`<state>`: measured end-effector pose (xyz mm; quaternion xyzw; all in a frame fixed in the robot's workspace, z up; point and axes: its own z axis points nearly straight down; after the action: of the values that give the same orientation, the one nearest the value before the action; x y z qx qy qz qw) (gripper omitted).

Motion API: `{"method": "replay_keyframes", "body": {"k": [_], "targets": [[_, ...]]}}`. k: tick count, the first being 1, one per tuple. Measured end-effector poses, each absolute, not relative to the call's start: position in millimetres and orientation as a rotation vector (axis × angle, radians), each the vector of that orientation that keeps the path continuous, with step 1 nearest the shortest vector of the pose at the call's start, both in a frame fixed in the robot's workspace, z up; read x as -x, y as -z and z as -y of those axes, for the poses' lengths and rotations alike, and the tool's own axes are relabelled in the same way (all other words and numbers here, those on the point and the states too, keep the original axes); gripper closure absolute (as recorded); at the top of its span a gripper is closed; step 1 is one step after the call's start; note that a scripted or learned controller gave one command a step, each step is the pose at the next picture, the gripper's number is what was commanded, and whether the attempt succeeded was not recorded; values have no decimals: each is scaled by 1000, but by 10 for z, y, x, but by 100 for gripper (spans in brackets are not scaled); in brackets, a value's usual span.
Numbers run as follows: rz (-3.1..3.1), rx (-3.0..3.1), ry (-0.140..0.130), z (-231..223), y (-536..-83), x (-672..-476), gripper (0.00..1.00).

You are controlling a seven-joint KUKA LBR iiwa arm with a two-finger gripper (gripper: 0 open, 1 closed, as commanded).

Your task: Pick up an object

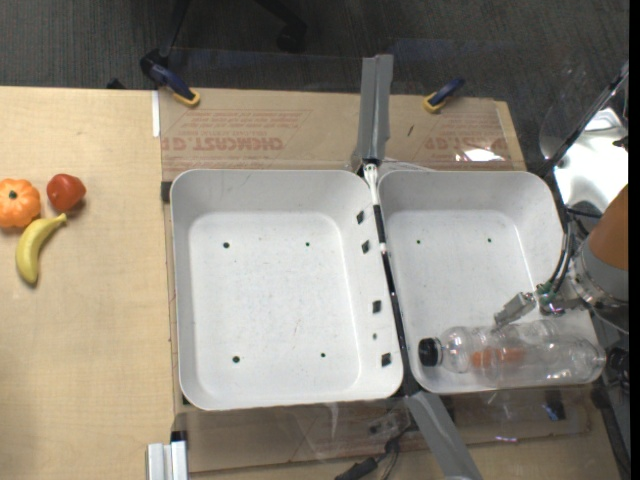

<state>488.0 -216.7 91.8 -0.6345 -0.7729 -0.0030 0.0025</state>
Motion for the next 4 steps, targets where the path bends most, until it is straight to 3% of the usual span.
{"method": "replay_keyframes", "body": {"k": [1,2,4], "targets": [[2591,1782,2,1649,-921,-4790,0],[2656,1685,0,2228,-1348,-4785,0],[2620,1738,6,2197,-925,-4800,0]]}}
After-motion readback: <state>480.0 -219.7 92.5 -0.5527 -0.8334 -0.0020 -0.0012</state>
